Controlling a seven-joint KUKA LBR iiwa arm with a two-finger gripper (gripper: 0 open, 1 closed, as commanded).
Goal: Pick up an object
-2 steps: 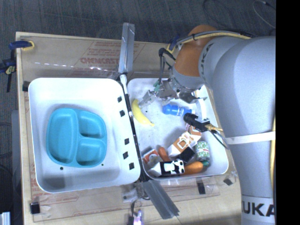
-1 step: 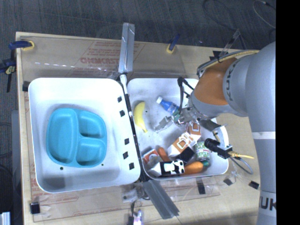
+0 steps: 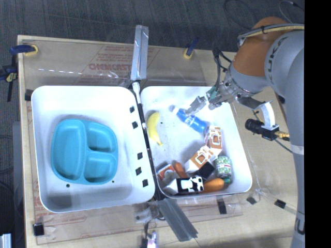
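— Nearest me, what's along the right bin's front edge?

— I see a black-and-white cow-print item, an orange piece, a green-labelled can and small cartons; none of the print is readable. A banana lies by the left wall.

— And the gripper?

— Near the back edge, just above a blue bottle; I can't tell its state. The left bin holds a blue divided tray

Grey arm, orange wrist band, black cables.

Right bin: gripper directly above blue bottle; banana left of it; cartons, carrot below it. Left bin: blue tray.
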